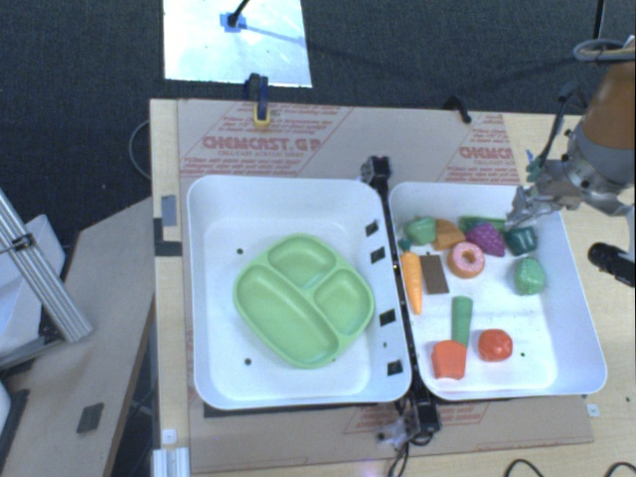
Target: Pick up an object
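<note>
My gripper (521, 219) hovers at the right bin's (574, 306) far edge, finger state unclear, over a green toy (521, 238): likely light, hard, slick plastic; grip across its middle.

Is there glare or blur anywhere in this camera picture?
Camera view: the pale sheet behind the bench is washed out by glare; the gripper and the toy food under it look soft; the green divided plate is sharp and evenly lit.
</note>
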Available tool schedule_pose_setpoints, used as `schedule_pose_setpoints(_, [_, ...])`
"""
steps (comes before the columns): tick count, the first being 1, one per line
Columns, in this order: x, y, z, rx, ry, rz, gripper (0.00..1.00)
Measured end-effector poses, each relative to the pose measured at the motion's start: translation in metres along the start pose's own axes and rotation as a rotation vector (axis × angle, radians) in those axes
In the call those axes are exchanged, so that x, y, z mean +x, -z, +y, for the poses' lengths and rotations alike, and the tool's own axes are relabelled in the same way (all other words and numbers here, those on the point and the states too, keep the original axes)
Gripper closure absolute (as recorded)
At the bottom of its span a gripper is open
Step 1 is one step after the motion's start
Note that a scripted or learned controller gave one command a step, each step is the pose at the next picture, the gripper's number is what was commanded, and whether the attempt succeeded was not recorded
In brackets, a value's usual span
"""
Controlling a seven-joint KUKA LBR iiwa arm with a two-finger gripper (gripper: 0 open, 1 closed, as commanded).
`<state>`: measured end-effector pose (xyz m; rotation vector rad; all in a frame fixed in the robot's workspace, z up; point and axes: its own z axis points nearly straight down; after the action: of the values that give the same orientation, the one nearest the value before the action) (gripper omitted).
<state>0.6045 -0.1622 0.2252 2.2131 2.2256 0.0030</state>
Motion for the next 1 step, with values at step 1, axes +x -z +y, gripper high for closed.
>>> schedule_pose_setpoints(1, [0.0527, -0.0094, 0.0192, 0.000, 0.004, 0.001, 1.00])
